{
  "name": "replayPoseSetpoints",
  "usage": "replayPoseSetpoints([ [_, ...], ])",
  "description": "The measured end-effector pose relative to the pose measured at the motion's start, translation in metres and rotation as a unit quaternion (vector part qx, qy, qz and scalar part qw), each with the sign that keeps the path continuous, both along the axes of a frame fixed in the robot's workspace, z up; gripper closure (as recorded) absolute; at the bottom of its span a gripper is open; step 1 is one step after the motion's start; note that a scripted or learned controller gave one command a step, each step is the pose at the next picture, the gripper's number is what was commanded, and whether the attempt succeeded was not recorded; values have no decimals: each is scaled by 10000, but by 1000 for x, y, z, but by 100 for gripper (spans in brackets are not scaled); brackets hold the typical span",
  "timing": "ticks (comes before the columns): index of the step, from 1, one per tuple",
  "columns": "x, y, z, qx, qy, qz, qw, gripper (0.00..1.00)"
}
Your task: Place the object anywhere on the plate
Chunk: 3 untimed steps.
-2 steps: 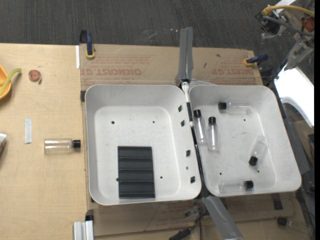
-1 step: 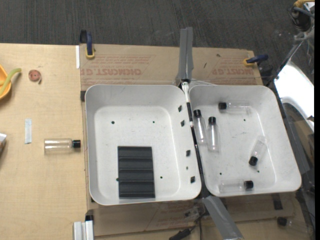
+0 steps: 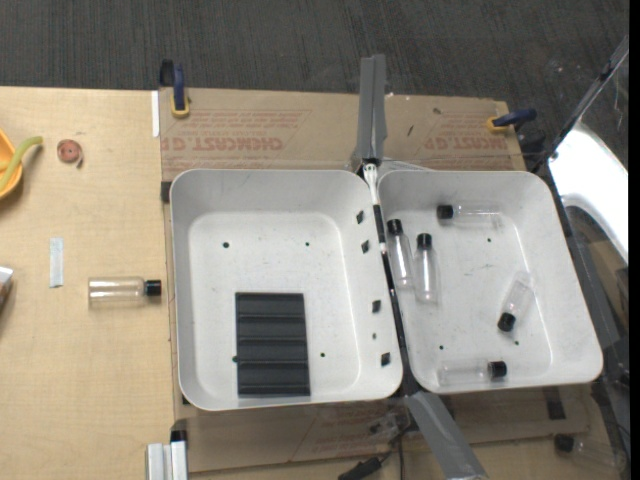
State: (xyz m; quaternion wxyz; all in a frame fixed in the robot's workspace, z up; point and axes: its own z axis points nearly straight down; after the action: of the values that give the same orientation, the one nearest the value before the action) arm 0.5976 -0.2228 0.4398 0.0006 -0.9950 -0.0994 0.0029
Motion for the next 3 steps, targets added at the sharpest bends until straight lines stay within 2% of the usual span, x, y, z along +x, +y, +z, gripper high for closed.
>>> replayPoseSetpoints([
  [1, 42, 65, 0, -4, -12, 4, 10000, 0],
  [2, -53, 0, 0, -2, -1, 4, 10000, 0],
  [3, -5, 51, -8, -3, -2, 20, 10000, 0],
])
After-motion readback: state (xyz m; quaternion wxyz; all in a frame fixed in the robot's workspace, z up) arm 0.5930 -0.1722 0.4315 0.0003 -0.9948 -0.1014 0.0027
